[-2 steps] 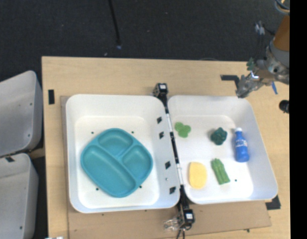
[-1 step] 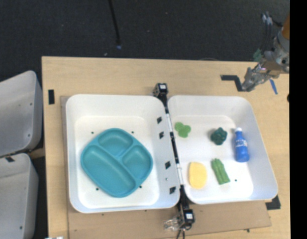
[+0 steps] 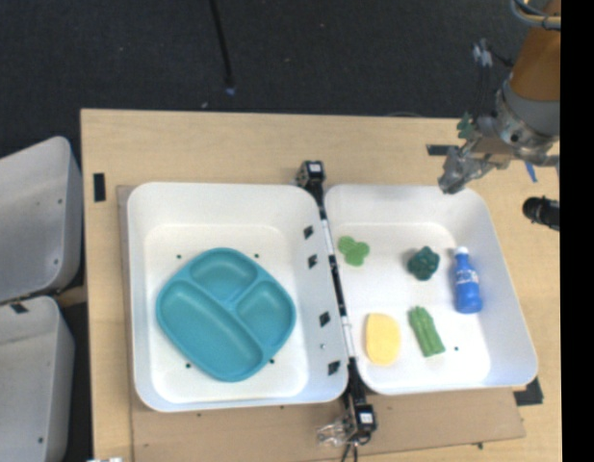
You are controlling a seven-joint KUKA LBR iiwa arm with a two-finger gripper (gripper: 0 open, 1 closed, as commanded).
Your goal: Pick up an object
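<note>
Gripper (image 3: 457, 176) hangs above the right bin's (image 3: 503, 354) far rim, whether its jaws are open or closed unclear. Bare white floor surrounds five small toys; wooden bench (image 3: 104, 152) beneath.

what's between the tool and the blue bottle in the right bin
Nothing visible. The tool hangs above the right bin's far rim, and the blue bottle lies nearer the camera with bare white floor between them. The dark green toy sits beside it.

one camera overhead, slanting down on both bins (image 3: 142, 258).
</note>
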